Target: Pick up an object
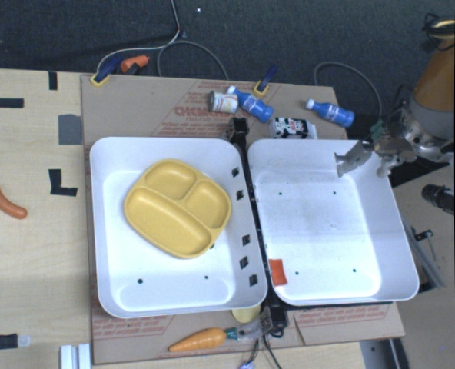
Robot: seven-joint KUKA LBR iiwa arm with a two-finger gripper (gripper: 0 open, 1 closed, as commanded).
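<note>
while the arm reaches in over the right bin's far right corner, its gripper hangs above that corner with the two grey fingers spread apart and nothing between them. the left bin holds a yellow divided plate, lying flat near the bin's middle, slightly toward the far side. an orange tag sits on the right bin's floor at its near left corner, close to the wall shared with the left bin.

outside the bins, a carrot lies on the cardboard along the bench's near edge, just below the left bin. a sausage rests on the wooden bench top near its left edge, well apart from the bins. behind the bins, along the far edge of the cardboard, lie a blue bottle beside a small white jar, a second blue bottle farther right, and a black-and-white pack touching the right bin's far rim. a clamp with an orange handle grips the cardboard's far left corner.
</note>
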